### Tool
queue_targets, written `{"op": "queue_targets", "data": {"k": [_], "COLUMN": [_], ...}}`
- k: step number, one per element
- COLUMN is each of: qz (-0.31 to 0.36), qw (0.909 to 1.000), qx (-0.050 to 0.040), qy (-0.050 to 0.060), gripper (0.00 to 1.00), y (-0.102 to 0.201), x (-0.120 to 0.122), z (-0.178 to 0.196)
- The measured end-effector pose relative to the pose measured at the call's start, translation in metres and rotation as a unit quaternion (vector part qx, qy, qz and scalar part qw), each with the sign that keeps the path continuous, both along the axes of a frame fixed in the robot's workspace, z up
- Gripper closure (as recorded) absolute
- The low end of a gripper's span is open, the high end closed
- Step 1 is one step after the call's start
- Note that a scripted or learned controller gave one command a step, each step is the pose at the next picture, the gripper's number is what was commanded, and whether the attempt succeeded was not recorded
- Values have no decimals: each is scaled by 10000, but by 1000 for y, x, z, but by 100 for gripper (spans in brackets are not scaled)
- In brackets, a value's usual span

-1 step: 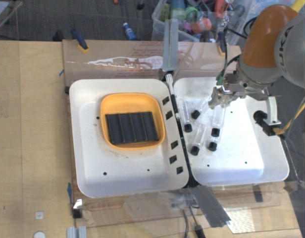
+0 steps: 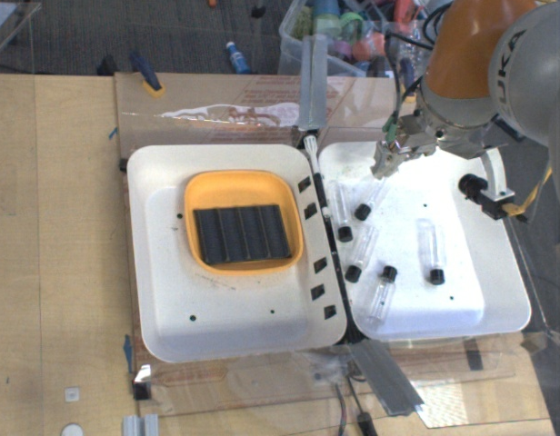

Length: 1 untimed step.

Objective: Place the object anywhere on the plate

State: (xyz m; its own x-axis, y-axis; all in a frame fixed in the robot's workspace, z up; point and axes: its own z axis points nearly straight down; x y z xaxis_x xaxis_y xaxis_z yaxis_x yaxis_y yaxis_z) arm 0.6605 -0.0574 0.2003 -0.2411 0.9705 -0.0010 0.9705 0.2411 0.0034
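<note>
Jaws: whether they stand open or closed cannot be told from this slanted overhead angle, and no hold on anything can be confirmed.
Gripper: the gripper [image 2: 382, 165] hangs over the far left corner of the right bin [image 2: 485, 289], angled down toward the divider between the two bins, close to the nearest vial but apart from it.
Arm: the grey KUKA arm [image 2: 471, 44], with its orange band, reaches in from the upper right of the view.
Black ridged block: the black ridged block [image 2: 242, 234] lies flat on the plate, its parallel ribs facing up (it covers most of the plate's nearer half), well apart from the gripper.
Plate: the orange-yellow plate [image 2: 200, 189], a rounded square with a raised rim, sits in the left bin [image 2: 162, 321], toward the middle and far side.
Vials: several clear vials [image 2: 429, 243] with black caps lie scattered on the floor of the right bin, most in its left half, one along the wall by the divider and one set apart further right.
Divider: a row of small black tabs [image 2: 319, 265] runs along the left bin's right rim.
Bench: the pale wooden bench [image 2: 44, 243] carries both bins side by side.
Background: a clear tub of colourful odds and ends [image 2: 371, 7] stands beyond the bench.
</note>
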Motion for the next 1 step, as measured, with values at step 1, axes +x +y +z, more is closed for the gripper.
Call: {"op": "queue_targets", "data": {"k": [1], "qz": [1150], "qw": [9934], "qx": [-6], "qy": [-7], "gripper": [100], "y": [18], "x": [7], "z": [37]}}
